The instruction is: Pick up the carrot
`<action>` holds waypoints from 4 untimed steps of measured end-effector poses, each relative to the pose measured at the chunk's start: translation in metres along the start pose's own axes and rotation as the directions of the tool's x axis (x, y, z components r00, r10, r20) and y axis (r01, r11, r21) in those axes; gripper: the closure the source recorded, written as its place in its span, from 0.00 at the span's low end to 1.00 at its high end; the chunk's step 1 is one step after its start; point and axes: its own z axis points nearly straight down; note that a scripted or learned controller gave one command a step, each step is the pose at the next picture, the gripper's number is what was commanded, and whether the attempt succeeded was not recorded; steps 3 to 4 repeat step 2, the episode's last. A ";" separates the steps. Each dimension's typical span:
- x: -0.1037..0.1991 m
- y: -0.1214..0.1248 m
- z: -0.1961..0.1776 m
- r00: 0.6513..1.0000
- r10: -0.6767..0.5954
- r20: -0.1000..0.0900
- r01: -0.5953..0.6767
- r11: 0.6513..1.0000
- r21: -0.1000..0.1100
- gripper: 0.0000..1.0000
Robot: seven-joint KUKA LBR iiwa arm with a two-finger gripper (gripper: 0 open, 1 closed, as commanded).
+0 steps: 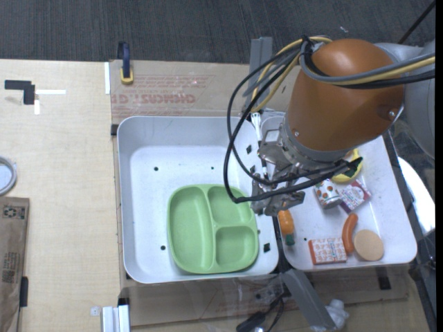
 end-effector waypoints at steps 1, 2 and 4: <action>-0.023 0.026 -0.002 0.958 0.285 -0.002 -0.285 0.958 0.000 1.00; 0.022 -0.032 0.049 0.989 0.149 -0.003 -0.149 0.989 -0.001 1.00; 0.022 -0.032 0.049 0.989 0.149 -0.003 -0.149 0.989 -0.001 1.00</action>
